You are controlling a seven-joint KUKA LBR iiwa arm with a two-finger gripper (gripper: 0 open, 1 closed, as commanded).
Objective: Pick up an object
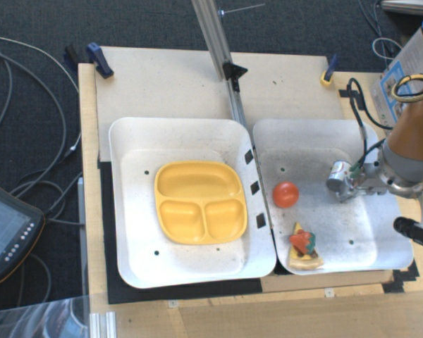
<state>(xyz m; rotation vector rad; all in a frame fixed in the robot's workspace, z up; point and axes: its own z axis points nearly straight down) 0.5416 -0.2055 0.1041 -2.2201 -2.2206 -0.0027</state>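
Gripper point(340, 179) sits low over the right bin point(381, 252), right of the red ball point(285, 194); whether it is open or closed, cannot tell from this angle. Ball lies apart from it near the bin's left wall, with what looks like a pizza-slice toy point(304, 248) below. Yellow divided tray point(199, 203) rests in the left bin point(130, 189).

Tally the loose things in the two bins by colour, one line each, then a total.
Yellow: 1, the tray in the left bin
Red: 1, the ball in the right bin
Mixed red and yellow: 1, the toy in the right bin
Total: 3
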